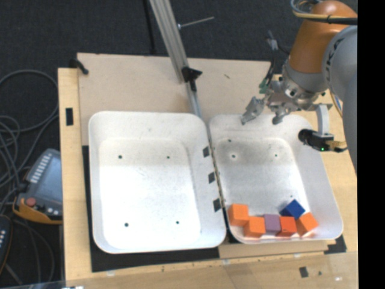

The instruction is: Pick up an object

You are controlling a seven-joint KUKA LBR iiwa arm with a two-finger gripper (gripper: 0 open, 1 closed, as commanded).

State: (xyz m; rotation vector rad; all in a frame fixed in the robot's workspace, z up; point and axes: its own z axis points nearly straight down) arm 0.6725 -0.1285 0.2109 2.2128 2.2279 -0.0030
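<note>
Two white bins on a bench, blocks in one; gripper raised at the far edge.

Left bin (150,179): bare white floor with dark specks. Right bin (264,161): six blocks bunched along its near wall, namely an orange block (239,212), a second orange block (255,226), a purple block (272,223), a third orange block (288,224), a blue block (293,209) just behind these, and a fourth orange block (308,221). Gripper (263,115): above the right bin's far rim, well apart from the blocks, fingers spread with nothing between them; the arm's orange band sits above it.
</note>
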